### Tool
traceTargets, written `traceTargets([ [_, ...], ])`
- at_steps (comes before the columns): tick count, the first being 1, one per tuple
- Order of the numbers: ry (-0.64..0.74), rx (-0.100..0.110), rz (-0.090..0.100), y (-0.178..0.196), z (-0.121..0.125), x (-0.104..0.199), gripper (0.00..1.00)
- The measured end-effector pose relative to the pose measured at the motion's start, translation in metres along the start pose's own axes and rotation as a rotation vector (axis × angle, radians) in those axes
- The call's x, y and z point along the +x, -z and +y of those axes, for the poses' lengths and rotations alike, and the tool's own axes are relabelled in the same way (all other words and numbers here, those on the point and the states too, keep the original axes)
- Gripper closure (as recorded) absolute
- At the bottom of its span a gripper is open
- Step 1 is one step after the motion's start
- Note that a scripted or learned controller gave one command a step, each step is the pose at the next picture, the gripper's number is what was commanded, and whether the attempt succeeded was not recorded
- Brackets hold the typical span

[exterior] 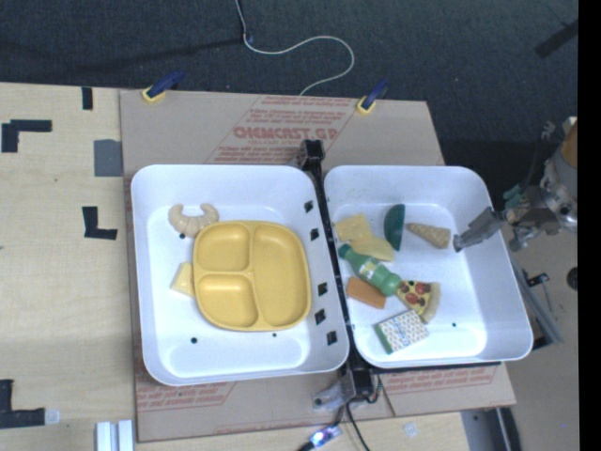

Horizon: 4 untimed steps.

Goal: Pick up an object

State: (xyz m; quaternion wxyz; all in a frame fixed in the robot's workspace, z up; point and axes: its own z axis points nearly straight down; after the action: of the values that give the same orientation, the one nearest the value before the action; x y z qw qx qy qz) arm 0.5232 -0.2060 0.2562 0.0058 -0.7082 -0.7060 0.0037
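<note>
The right bin [488, 336] holds several toy foods. A dark green piece [394, 225] and a tan cone [429, 235] lie toward its back, beside a yellow wedge [362, 236]. A green bottle [369, 271], an orange piece [366, 294], a pizza slice [418, 297] and a green-and-white packet [402, 330] lie nearer the front. My gripper [495, 225] hangs over the right bin's right rim, just right of the tan cone and apart from it. Nothing shows in its grasp.
The left bin [155, 346] holds a yellow divided plate [252, 275], a tan curled pastry [192, 217] and a small yellow wedge [182, 278]. A black divider clamp [315, 153] sits between the bins. A white cable [300, 50] trails across the back.
</note>
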Motion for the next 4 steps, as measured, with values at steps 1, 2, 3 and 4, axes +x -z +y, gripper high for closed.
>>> traceTargets([
  [1, 0.004, -0.012, -0.003, 0.007, 0.002, 0.001, 0.00],
  [2, 0.004, -0.008, -0.002, -0.037, 0.003, 0.003, 0.00],
  [3, 0.004, -0.005, -0.001, -0.098, -0.006, 0.005, 0.00],
  [4, 0.004, -0.008, -0.002, -0.161, -0.003, 0.003, 0.00],
])
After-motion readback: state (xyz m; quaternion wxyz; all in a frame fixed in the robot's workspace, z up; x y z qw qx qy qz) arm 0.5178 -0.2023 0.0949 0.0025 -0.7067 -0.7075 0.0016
